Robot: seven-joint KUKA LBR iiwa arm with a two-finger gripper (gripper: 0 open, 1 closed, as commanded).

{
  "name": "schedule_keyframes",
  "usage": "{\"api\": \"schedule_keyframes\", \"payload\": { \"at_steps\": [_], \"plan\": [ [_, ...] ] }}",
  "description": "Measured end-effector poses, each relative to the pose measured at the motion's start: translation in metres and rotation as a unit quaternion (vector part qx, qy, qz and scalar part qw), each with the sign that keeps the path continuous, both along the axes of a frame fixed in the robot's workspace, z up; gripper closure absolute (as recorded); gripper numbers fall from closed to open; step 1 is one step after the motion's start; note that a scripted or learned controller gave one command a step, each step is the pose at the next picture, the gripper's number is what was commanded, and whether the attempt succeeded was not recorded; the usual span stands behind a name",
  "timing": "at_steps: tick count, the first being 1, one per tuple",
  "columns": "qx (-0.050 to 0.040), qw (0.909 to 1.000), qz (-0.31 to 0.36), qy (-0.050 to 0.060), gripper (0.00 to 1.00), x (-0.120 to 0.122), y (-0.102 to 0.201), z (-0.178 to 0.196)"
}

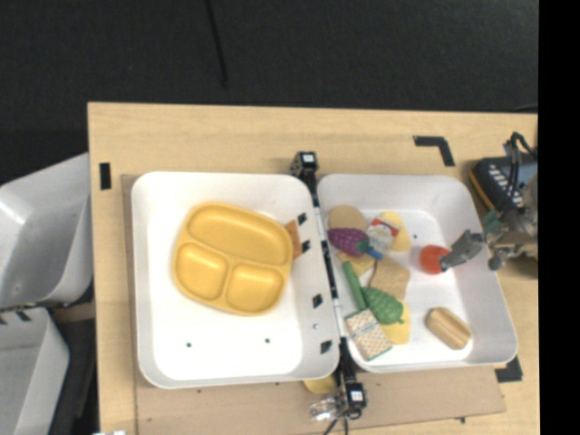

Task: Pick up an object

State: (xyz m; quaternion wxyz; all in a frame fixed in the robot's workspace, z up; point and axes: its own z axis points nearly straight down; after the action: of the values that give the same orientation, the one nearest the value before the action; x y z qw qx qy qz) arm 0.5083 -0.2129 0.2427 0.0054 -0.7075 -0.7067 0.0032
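The pincer (473,248) reaches in at the right bin's (480,333) edge, its state unclear at this grain. Just beside it lies a small red tomato toy (431,258), probably light, hard and slick; grip across its middle.

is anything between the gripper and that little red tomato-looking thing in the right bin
Nothing visible is. The gripper sits at the right bin's right side, its finger reaching to the small round red toy with no other item between them. The tan bread-roll toy lies nearer the front, off that line.
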Motion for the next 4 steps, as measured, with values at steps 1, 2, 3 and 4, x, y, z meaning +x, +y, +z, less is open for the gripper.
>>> {"api": "schedule_keyframes", "payload": {
  "at_steps": [1,2,3,4],
  "plan": [
    [-0.0010,1.0000,0.001,-0.001,1.00,0.003,-0.003,0.009],
    [-0.0009,1.0000,0.001,0.002,1.00,0.004,-0.004,0.015],
    [-0.0020,0.9999,0.007,-0.012,1.00,0.032,0.099,0.155],
    [-0.0016,1.0000,0.000,0.000,1.00,0.000,0.091,0.087]
  ]
}}
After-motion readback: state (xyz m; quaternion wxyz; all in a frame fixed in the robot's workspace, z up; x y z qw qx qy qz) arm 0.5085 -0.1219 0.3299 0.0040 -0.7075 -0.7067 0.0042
